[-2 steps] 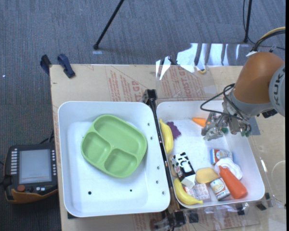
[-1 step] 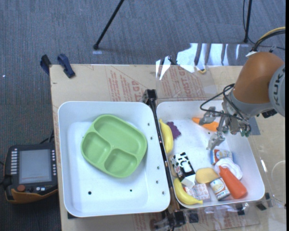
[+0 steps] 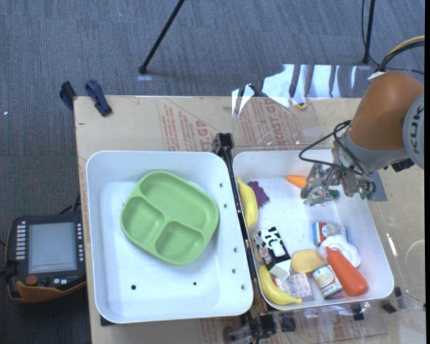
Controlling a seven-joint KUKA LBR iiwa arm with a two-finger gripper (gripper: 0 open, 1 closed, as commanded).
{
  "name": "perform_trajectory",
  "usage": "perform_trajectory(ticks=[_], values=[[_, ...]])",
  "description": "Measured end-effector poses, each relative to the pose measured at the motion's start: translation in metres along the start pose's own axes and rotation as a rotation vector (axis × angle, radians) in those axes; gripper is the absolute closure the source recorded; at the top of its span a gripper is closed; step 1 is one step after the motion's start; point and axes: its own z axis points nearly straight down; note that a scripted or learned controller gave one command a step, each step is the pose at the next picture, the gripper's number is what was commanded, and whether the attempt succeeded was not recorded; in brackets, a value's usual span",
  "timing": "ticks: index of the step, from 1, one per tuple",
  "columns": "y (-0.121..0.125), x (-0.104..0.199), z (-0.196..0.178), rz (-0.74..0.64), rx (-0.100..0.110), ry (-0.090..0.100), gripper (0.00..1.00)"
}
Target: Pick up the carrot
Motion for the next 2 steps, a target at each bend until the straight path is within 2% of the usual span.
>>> perform_trajectory(ticks=[1,2], values=[[0.0867,0.0473,0.0221,-0.382,-0.005,0.010,1.00],[0.0863,0.0473,0.0221,-0.383,-0.004,0.010,0.00]])
